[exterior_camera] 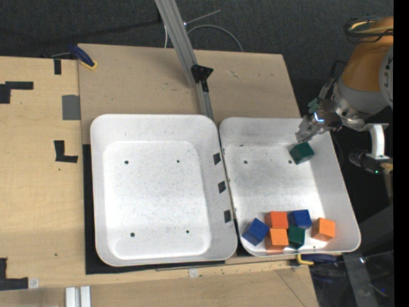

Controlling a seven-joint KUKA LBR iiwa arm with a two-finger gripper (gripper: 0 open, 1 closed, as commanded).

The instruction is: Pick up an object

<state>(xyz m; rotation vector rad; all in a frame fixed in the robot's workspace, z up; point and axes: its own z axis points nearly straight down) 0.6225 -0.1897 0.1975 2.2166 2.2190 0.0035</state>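
Gripper [308,133] just above green block [301,152]; finger state can't tell; right bin [339,190].

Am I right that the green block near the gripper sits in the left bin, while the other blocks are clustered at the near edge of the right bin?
Not quite. The camera view shows the green block in the right bin, just below the gripper, not in the left bin. The rest stands: the other blocks are clustered at the near edge of the right bin.
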